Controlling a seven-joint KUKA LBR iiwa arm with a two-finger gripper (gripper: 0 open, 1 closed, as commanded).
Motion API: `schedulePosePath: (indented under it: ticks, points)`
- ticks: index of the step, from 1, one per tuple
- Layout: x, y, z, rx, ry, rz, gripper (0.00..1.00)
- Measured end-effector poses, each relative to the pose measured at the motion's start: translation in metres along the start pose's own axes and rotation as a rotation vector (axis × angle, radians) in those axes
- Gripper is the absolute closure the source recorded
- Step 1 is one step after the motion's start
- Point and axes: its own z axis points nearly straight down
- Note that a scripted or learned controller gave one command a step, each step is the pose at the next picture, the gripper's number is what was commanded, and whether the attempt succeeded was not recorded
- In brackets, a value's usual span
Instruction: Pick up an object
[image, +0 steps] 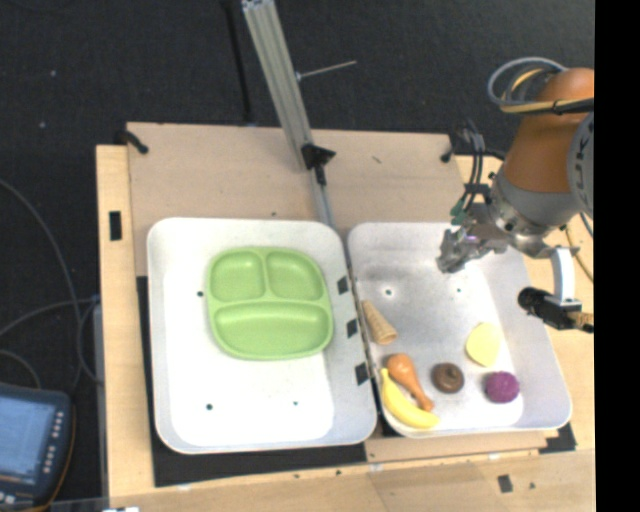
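In the right bin (420, 262) lie a tan cone (378, 321), an orange carrot (410, 380), a yellow banana (404, 406), a brown doughnut (448, 377), a pale yellow slice (483, 344) and a purple fruit (501, 386). They cluster in the bin's near half. My gripper (456, 250) hangs over the far part of this bin, above bare floor and well back from all the objects. Nothing is seen between its fingers.
The left bin (180, 400) holds a green divided plate (270, 303). A slanted metal pole (283, 85) stands behind the bins and ends near the gap between them. The bench edge (250, 480) runs along the front. A dark device (30, 440) sits at the lower left.
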Motion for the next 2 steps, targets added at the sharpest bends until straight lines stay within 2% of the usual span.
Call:
schedulePosePath:
  ticks: [2]
  points:
    - [0.125, -0.003, -0.006, 0.005, 0.003, -0.006, 1.00]
